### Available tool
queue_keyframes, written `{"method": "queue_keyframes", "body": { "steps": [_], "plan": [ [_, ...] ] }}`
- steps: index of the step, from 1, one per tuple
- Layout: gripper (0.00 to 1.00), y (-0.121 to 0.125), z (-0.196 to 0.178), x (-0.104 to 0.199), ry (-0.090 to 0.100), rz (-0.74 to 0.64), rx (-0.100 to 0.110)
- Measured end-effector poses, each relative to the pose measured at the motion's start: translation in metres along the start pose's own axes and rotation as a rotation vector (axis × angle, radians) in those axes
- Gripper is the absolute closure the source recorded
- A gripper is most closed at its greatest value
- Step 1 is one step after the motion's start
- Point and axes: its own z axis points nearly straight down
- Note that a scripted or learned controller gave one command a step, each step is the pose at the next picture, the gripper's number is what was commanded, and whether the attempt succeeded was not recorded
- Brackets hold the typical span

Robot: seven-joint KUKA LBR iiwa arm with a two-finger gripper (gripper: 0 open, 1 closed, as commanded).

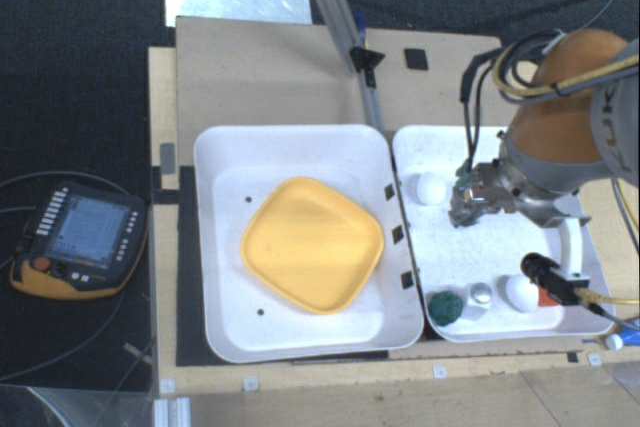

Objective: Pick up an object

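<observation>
The jaws (468, 207) hang over the right bin (500, 140), just beside the white ball (431, 188) — spread or pressed together, I cannot tell. Descending off-centre would likely nudge that ball away — it rolls easily.

No legible text or labels anywhere

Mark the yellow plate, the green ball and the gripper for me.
yellow plate (312, 243), camera view, middle of its face.
green ball (445, 306), camera view, its top.
gripper (466, 206), camera view, its metal tip above the right bin.
</observation>
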Motion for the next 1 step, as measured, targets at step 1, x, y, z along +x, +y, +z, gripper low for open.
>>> {"method": "queue_keyframes", "body": {
  "steps": [1],
  "plan": [
    [1.00, -0.0013, -0.0083, 0.0479, 0.000, 0.001, 0.000]
  ]
}}
